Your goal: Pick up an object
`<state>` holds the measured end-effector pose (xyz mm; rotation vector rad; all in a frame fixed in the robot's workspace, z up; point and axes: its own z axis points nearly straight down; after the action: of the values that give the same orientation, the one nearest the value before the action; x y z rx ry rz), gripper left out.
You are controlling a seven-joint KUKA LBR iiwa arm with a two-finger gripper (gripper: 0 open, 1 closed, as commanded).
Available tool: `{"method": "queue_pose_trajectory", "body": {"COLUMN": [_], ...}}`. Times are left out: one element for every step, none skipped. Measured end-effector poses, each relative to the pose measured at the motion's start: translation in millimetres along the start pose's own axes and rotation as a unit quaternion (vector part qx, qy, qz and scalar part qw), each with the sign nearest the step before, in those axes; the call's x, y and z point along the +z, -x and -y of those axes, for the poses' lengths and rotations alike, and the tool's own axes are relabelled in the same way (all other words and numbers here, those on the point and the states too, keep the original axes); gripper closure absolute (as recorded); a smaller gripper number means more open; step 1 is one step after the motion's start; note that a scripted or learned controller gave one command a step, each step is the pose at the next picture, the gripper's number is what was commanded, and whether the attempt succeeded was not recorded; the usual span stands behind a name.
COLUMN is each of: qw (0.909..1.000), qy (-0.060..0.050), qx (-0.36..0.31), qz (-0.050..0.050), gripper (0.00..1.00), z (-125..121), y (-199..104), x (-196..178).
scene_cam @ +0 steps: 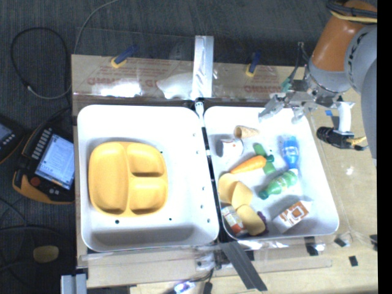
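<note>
Gripper [283, 109] hangs over right bin's [327, 192] far rim, fingers spread w/ nothing btwn them. You've got carrot [249, 163], blue bottle [289, 150], green bottle [278, 184] lying in that bin; yellow tray [127, 177] sits in left bin [86, 164].

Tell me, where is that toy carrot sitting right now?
The toy carrot lies in the right bin, near its middle, just below a small green piece and left of the green bottle.

The arm [340, 41] reaches in, its hand [283, 108] spread wide.
</note>
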<state>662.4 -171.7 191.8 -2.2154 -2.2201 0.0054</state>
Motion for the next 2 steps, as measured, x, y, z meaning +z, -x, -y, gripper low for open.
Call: {"method": "queue_pose_trajectory", "body": {"qw": [0.9976, 0.9868], "qy": [0.001, 0.01], "qx": [-0.07, -0.162], "qz": [0.001, 0.004], "gripper": [0.0, 0.0], "z": [19.9, 62.7], "y": [-24.5, -39.5], "x": [100.0, 101.7]}}
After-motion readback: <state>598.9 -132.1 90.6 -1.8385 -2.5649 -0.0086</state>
